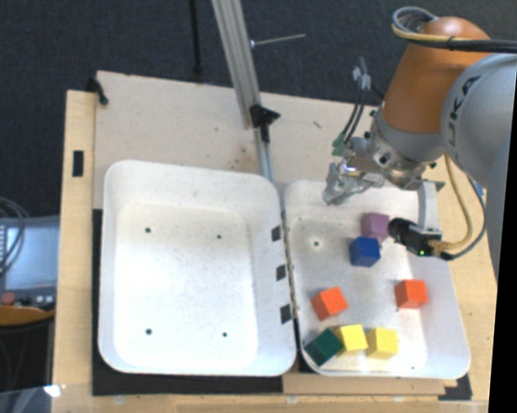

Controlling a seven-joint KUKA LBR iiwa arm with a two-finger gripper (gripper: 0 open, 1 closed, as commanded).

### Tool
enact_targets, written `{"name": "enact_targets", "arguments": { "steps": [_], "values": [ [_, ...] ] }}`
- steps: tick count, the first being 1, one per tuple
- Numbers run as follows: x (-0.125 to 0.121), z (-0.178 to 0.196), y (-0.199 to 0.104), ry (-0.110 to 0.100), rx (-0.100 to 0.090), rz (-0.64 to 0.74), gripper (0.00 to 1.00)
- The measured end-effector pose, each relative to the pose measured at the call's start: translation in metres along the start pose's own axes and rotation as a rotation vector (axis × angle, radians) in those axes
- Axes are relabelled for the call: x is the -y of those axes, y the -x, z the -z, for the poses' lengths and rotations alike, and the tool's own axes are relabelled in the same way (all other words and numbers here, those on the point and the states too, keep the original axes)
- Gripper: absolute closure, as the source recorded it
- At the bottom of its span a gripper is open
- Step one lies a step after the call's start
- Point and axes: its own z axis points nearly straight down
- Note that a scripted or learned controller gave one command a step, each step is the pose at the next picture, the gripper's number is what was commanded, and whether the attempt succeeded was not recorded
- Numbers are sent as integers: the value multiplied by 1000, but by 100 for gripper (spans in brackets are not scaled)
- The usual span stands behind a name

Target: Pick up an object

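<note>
My gripper hangs over the far left corner of the right bin, with nothing seen between its fingers. The blocks lie below and to its right. A purple block sits closest, with a blue block just in front of it. Two orange blocks lie mid-bin. Two yellow blocks and a dark green block line the bin's near edge.
The left bin lies beside the right one. A slanted aluminium rail rises behind the bins, ending near the gripper. A black cable fitting hangs by the purple block. A pendant device sits off the bench at left.
</note>
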Motion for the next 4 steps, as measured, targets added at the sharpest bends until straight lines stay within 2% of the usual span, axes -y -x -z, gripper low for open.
{"name": "enact_targets", "arguments": {
  "steps": [2,3,4],
  "values": [
    [22,-21,-105,0,-1,2,100],
    [49,-17,-152,-1,-2,2,100],
    [48,-18,-149,1,-1,-5,0]
  ]
}}
